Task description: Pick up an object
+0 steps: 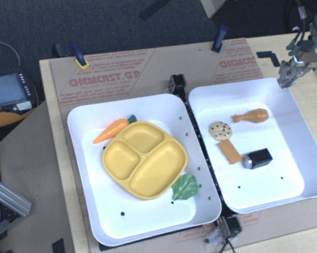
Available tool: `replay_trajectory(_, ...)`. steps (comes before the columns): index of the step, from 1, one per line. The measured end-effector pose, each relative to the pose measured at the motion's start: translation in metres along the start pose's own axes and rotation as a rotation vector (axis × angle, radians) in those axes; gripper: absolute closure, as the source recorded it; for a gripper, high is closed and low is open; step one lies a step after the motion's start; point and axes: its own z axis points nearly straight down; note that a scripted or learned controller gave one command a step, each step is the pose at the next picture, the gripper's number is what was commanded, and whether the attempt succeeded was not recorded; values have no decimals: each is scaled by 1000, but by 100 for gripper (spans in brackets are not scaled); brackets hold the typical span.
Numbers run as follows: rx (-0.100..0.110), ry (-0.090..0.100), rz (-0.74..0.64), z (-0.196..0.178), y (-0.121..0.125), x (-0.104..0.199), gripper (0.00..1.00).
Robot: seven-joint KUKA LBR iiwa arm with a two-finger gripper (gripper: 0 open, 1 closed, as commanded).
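The hand (pixel 288 77) is hovering over the top right corner of the right bin (pixel 308 189); how wide it is I cannot tell. Left and below it, a drumstick (pixel 251 116), cookie (pixel 220 130) and black block (pixel 259 158) are lying in that bin.

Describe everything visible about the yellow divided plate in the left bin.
The yellow plate looks like matte plastic, rounded, with three compartments: two small ones at the far side and one large one nearer the camera. It lies flat, turned at an angle, in the left bin. The carrot lies at its far-left edge and the green leaf at its near-right rim.
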Motion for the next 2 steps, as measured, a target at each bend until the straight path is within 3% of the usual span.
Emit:
replay_trajectory(1,3,1,0,-34,1,0,100)
replay_trajectory(2,11,6,-4,-36,-11,46,100)
